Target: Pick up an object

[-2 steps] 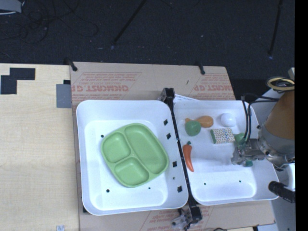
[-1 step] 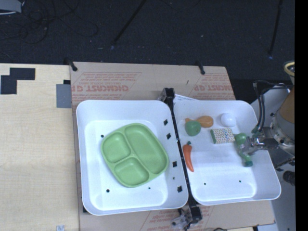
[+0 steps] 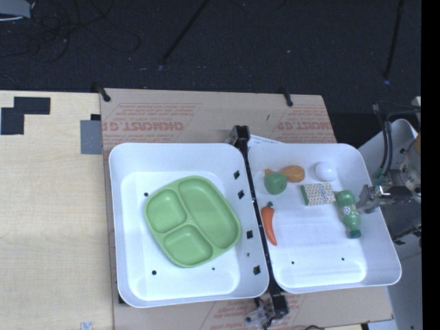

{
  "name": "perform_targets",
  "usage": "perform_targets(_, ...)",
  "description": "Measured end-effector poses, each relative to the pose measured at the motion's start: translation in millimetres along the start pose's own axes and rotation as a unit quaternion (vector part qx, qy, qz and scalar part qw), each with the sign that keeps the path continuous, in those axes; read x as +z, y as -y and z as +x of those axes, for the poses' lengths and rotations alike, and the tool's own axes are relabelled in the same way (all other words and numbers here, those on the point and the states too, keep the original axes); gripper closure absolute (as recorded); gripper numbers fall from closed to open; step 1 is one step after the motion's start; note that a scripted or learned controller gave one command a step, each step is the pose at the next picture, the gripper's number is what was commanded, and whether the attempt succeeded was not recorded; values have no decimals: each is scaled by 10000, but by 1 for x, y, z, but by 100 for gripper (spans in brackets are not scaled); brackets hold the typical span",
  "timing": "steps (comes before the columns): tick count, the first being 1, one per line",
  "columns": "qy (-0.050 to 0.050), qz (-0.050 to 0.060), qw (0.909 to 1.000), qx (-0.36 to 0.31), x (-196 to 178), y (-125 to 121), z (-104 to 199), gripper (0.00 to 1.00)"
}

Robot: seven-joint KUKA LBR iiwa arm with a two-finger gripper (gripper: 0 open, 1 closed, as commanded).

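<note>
Camera view: the approach step seems in hand, nothing lifted. The gripper [image 3: 375, 196] sits at the right edge of the frame, just beside the green bottle [image 3: 348, 213] in the right bin [image 3: 323, 280]; its opening cannot be told. Next it must settle over the bottle.

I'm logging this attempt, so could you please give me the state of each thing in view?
Green divided plate: flat in left bin.
Carrot: lying in right bin.
Green bottle: on its side.
Patterned box: lying flat.
Gripper: at the right bin's edge, beside the bottle.
</note>
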State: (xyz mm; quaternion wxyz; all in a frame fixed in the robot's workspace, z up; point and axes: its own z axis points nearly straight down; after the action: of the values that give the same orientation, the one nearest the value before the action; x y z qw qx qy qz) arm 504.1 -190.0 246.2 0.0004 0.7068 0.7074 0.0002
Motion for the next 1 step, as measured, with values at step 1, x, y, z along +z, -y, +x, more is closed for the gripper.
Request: perform_targets(1, -14, 19, 10000, -19, 13, -8, 57, 100)
